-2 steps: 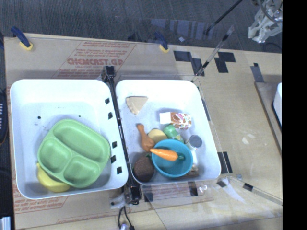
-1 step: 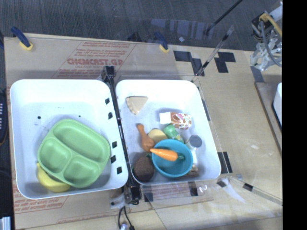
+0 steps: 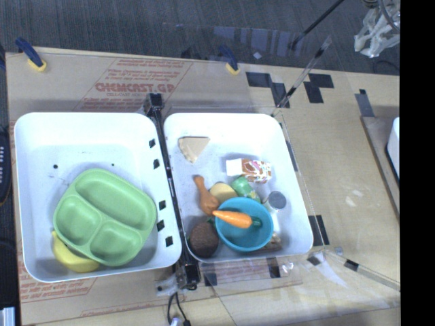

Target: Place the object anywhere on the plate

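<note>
Pale metal two-finger gripper [image 3: 378, 29] parked top right, off the bench; can't tell jaw state. Green three-compartment plastic plate [image 3: 103, 214] in left white bin [image 3: 27, 141]. Orange toy carrot [image 3: 234, 218] lies in blue bowl [image 3: 245, 240], right white bin [image 3: 285, 155].

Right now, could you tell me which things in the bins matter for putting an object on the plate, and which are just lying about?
For the job:
green plate, left bin
toy foods in the right bin: carrot, bread slice, brown round piece

Lying about:
blue bowl under the carrot
yellow dish beneath the plate
blue clamps on the bench
</note>
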Action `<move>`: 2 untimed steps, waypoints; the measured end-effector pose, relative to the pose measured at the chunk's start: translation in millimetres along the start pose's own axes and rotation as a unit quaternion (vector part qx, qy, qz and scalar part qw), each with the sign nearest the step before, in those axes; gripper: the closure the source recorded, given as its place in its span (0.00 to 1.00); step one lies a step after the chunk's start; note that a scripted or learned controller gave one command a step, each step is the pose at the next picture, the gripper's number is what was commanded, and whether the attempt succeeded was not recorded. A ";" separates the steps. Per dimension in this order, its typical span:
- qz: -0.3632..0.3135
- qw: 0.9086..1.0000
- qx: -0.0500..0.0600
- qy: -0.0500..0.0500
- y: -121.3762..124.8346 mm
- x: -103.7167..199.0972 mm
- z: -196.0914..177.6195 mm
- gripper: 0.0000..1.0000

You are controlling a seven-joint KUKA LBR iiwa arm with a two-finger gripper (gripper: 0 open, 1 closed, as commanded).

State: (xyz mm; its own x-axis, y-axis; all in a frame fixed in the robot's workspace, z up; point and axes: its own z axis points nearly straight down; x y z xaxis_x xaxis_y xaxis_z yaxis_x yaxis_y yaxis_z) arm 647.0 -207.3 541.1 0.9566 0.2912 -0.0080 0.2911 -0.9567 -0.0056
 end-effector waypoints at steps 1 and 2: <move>-0.081 0.997 0.000 0.001 -17.3 -69.8 37.5 1.00; -0.169 0.986 -0.001 0.000 -0.1 -1.0 -0.5 1.00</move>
State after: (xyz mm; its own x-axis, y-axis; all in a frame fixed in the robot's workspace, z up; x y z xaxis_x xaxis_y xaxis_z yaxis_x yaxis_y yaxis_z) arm 646.1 -207.6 541.6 0.8056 0.5925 -0.0053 0.5924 -0.8056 -0.0065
